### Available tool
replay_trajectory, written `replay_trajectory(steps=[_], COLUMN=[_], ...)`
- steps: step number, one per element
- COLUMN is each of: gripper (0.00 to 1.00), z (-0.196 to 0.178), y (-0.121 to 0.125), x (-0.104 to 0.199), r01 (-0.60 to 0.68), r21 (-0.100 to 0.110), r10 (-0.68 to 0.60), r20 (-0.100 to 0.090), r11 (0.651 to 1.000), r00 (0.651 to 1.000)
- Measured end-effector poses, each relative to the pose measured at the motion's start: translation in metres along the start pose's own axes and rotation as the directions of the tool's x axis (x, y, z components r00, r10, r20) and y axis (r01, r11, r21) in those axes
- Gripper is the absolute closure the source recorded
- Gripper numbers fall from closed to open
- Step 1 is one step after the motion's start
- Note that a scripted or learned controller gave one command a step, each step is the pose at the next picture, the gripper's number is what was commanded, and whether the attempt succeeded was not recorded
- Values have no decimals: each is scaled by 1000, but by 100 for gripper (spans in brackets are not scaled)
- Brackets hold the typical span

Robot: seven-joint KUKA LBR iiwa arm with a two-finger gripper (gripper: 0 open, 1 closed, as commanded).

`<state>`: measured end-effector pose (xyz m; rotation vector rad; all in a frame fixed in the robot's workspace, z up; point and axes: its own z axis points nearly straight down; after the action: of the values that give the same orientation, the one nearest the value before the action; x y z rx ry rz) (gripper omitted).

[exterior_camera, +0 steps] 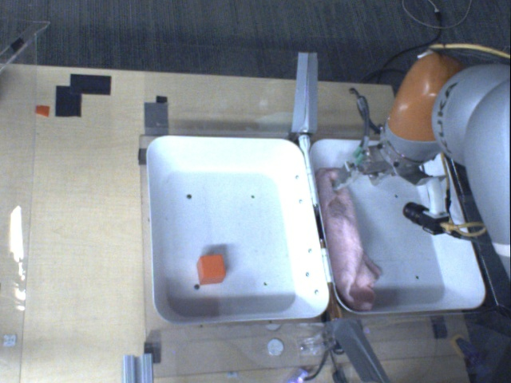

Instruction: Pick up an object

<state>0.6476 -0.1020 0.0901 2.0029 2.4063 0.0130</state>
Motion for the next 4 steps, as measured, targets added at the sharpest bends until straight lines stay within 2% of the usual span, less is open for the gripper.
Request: replay_trajectory(steps=[1, 2, 3, 4], gripper=[0, 0, 0, 0], z=[-2, 1, -1, 1], y=[-62, 9, -75, 24], x=[18, 5, 3, 7], r01=[89, -29, -41, 83], r21=[-4, 0, -1, 12], r10=[-89, 29, 41, -83], r20=[1, 1, 1, -2], r11=[996, 1000, 999, 997], r00=[996, 1000, 999, 997])
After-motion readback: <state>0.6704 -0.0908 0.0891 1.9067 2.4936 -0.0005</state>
